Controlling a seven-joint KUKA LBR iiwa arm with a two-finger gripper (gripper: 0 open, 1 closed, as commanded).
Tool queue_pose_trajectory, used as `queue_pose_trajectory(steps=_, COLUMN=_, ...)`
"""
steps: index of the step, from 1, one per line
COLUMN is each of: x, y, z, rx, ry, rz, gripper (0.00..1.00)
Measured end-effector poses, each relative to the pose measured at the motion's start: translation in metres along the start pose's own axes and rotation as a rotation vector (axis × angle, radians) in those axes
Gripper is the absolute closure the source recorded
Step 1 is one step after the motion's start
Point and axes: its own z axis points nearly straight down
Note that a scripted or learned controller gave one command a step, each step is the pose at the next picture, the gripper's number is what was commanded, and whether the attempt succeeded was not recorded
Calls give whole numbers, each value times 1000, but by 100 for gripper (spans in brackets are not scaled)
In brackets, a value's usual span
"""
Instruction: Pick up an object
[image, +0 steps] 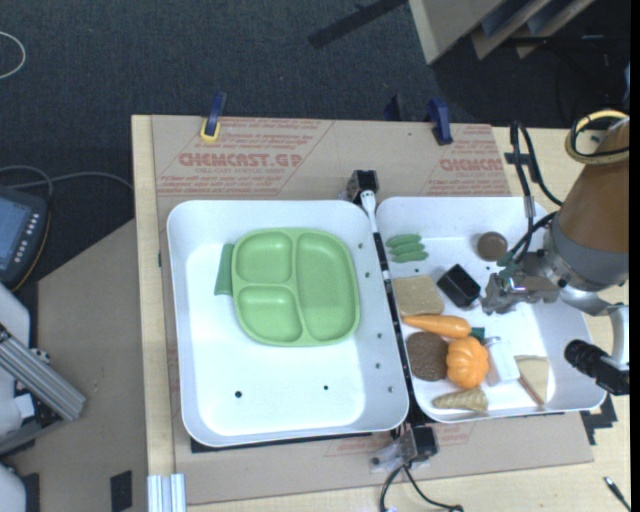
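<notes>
The right bin (455, 213) holds several food items: a green pea pod (405, 247), a round brown cookie (491, 245), a black block (459, 285), a bread slice (417, 295), a carrot (438, 325), a dark brown patty (427, 356), an orange pumpkin (467, 362), a pale wedge (534, 379) and a beige pastry (460, 401). My gripper (499, 297) hangs low over the middle of this bin, just right of the black block and above the carrot's tip. Nothing is seen held in it.
The left bin (200, 330) carries a green divided plate (295, 285). The arm's grey body and orange band (597, 215) cover the right bin's far right side. A black cable (525, 190) loops over the bin's back edge. Clamps sit along the bench's rear.
</notes>
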Motion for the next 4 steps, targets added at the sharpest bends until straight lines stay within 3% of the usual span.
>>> queue_pose_trajectory(steps=1, x=0, y=1, z=-20, rx=0, ry=0, rz=0, gripper=100)
queue_pose_trajectory(steps=3, x=66, y=45, z=-28, rx=2, ry=1, rz=-2, gripper=100)
queue_pose_trajectory(steps=4, x=61, y=41, z=-10, rx=9, ry=2, rz=2, gripper=100)
